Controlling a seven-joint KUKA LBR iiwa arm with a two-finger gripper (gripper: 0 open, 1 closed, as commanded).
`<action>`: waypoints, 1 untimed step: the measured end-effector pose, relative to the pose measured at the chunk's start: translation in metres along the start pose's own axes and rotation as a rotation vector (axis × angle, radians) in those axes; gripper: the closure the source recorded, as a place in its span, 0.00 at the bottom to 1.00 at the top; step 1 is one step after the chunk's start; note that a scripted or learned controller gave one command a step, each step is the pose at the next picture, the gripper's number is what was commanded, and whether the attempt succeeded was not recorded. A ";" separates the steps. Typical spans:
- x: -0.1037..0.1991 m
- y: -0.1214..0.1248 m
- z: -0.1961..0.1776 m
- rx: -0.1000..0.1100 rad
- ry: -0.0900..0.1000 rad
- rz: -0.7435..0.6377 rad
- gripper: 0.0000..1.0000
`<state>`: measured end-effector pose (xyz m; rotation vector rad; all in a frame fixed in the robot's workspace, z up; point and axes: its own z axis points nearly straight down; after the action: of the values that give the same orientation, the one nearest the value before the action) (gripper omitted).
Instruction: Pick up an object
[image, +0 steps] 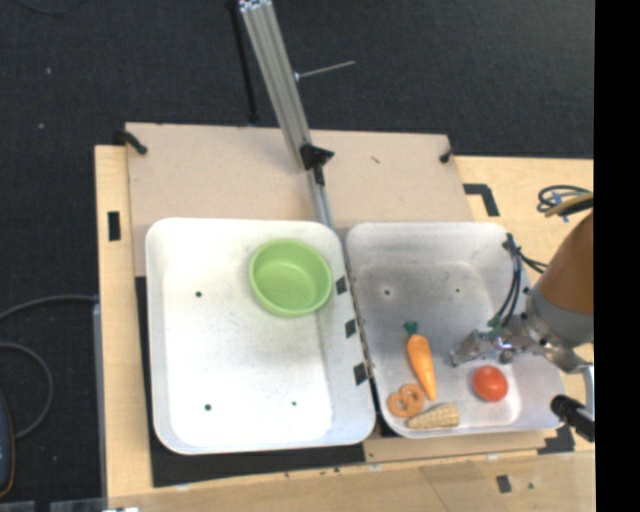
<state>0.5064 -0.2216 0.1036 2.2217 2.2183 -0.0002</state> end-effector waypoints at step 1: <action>-0.001 0.001 -0.011 -0.005 -0.001 0.006 1.00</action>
<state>0.5078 -0.2225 0.1147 2.2249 2.2089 0.0049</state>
